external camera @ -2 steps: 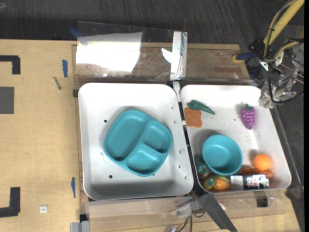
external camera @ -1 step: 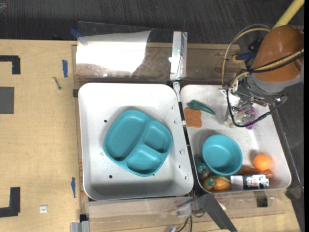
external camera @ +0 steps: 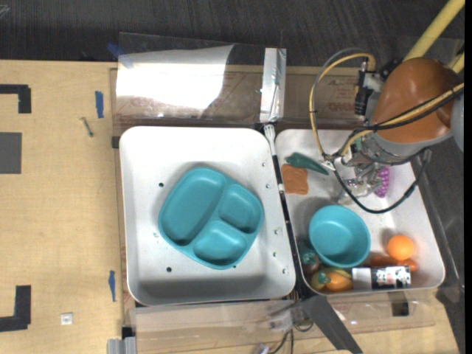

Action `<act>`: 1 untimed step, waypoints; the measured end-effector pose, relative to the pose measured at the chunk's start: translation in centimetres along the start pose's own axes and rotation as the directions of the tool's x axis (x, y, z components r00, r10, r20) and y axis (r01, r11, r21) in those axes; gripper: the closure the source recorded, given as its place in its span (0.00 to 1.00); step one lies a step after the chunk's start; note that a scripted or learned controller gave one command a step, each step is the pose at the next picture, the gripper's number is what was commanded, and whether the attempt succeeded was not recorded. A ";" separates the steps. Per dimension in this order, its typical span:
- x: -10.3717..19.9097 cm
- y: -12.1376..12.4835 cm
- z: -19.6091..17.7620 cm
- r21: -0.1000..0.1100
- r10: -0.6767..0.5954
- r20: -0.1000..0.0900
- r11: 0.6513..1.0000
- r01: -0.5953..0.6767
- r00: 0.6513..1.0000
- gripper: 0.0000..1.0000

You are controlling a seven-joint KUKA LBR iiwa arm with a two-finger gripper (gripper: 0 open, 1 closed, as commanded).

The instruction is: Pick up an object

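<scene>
My gripper (external camera: pixel 354 180) hangs low over the back of the right bin (external camera: pixel 431 220), under the orange-banded wrist (external camera: pixel 413 98). A purple grape cluster (external camera: pixel 381 182) lies just right of it. The teal bowl (external camera: pixel 339 234) sits just in front of it. To its left lie an orange-brown slab (external camera: pixel 295 181) and a dark teal utensil (external camera: pixel 307 163). An orange ball (external camera: pixel 400 247), a dark bottle with a white label (external camera: pixel 382 276) and a yellow-orange toy (external camera: pixel 331 279) lie along the front of this bin. Nothing shows in the gripper's hold.
A teal divided plate (external camera: pixel 212 216) lies in the middle of the left bin (external camera: pixel 140 161). Yellow and black cables (external camera: pixel 324 87) loop from the wrist over the back wall. A metal divider (external camera: pixel 273 87) stands behind the bins.
</scene>
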State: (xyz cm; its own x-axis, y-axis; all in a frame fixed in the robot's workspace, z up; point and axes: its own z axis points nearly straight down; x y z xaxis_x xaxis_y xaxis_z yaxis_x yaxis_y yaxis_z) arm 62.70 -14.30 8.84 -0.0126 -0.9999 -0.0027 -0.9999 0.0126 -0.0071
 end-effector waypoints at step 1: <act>-3.7 -2.0 0.0 0.004 0.108 0.002 0.994 -0.108 0.994 1.00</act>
State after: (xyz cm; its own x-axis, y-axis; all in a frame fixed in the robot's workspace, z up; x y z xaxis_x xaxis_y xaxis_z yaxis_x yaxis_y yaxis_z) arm 64.71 -10.66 8.86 -0.1205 -0.9927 -0.0058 -0.9926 0.1205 -0.0112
